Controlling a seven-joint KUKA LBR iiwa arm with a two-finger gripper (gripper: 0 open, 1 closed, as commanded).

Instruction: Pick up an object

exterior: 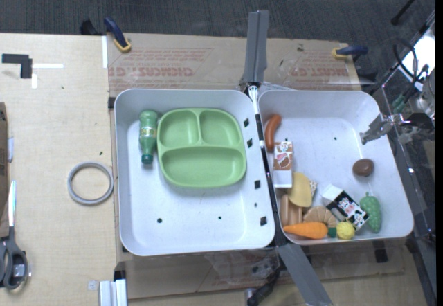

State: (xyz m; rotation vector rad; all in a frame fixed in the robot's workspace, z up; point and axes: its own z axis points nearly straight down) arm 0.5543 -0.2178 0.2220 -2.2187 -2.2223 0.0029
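Observation:
The right bin holds several toy foods: a red sausage, a small carton, a yellow cheese wedge, a brown ball, a cow-patterned box, a green bumpy piece, a carrot and a small yellow piece. In the left bin lie a green divided plate and a green bottle. My gripper hangs at the right bin's right rim, above and to the right of the brown ball, with nothing seen in it.
A tape ring and scissors lie on the bench left of the bins. Blue-and-yellow clamps sit at the back. A raised divider separates the two bins. Cables and arm parts crowd the right edge.

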